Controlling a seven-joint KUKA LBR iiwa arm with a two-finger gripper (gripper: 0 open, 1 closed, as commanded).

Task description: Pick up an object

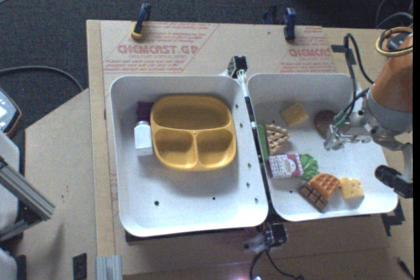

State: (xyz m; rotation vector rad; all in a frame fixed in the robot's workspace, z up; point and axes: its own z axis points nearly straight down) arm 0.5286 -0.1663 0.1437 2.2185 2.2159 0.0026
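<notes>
Camera view: gripper (333,138) hovers in the right bin (308,80), finger state impossible to tell. Brown cookie (323,120) sits just at its eleven o'clock. Best move: centre over it, descend straight, then close.

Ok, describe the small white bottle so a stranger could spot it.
Look in the left bin, the one with the yellow tray. The bottle stands just off the tray's left edge. It is white with a white cap, unlike the dark item behind it.
</notes>
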